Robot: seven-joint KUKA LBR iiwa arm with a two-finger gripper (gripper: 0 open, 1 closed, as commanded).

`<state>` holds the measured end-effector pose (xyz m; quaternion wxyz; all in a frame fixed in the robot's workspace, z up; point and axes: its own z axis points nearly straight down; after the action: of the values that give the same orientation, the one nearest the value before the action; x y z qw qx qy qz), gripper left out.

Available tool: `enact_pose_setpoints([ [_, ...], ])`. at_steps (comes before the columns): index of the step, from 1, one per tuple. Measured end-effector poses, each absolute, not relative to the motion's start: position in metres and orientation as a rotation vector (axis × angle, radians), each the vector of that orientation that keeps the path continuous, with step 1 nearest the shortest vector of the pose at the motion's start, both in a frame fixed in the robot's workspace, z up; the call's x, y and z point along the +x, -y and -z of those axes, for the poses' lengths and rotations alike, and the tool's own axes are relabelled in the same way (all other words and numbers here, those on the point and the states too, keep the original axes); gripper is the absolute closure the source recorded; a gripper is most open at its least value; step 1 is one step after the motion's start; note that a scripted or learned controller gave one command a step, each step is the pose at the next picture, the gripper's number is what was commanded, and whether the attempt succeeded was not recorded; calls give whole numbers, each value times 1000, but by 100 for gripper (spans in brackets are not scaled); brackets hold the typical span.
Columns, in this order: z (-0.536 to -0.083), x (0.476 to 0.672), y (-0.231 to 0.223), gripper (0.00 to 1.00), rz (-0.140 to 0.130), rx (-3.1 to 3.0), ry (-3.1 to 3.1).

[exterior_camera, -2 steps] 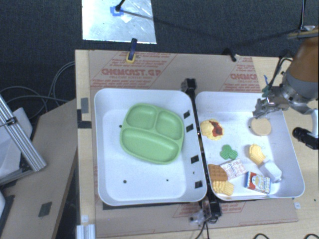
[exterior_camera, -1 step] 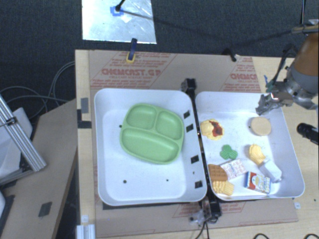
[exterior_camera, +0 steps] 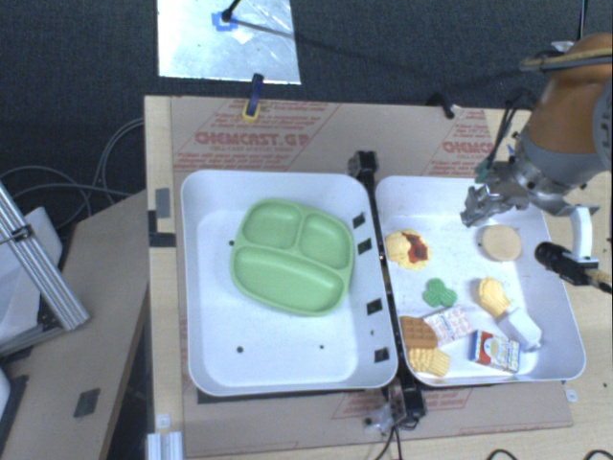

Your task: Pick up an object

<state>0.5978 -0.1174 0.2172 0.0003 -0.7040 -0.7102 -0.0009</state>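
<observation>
Round tan cookie (exterior_camera: 501,243) lies in the right bin (exterior_camera: 565,338), just beside the hand (exterior_camera: 476,206); you cannot tell its finger state. You're at the approach: next, centre over it and descend.

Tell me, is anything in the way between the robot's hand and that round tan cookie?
Nothing visible is. The gripper hangs just up and left of the round tan cookie in the right bin, with bare white floor between them.

Bench (exterior_camera: 287,127) topped with printed brown board, bearing two shallow white bins, left (exterior_camera: 206,353) and right (exterior_camera: 551,348), side by side.
</observation>
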Motion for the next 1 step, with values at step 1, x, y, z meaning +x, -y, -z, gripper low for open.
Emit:
enact_pose_setpoints([
  [1,-227,594,70,100,4,-2212,2232],
])
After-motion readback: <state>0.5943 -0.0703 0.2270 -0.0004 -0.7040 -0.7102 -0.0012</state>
